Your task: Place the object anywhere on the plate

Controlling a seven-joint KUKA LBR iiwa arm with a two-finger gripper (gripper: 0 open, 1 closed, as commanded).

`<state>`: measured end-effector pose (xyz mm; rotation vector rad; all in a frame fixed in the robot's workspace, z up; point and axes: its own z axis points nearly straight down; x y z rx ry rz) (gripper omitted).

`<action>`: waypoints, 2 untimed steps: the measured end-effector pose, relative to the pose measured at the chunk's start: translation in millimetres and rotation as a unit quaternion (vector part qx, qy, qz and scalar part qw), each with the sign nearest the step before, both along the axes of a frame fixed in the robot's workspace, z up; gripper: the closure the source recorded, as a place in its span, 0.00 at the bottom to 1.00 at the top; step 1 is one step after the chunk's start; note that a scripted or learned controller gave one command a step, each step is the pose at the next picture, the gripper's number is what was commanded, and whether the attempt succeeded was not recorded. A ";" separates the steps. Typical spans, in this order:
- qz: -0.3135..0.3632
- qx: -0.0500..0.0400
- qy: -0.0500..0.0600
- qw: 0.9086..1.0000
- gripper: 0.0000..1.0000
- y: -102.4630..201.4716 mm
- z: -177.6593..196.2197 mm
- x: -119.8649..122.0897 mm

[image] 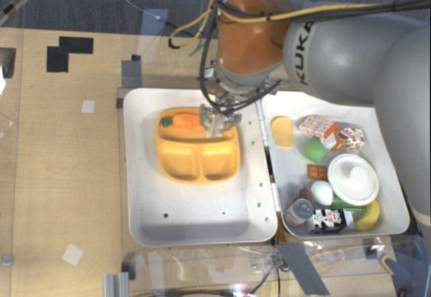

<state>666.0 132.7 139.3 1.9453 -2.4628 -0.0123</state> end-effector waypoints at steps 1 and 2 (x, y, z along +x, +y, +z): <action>-0.045 0.001 -0.006 0.999 1.00 39.1 56.1 -63.8; -0.046 0.000 -0.004 0.999 0.00 36.3 53.6 -63.9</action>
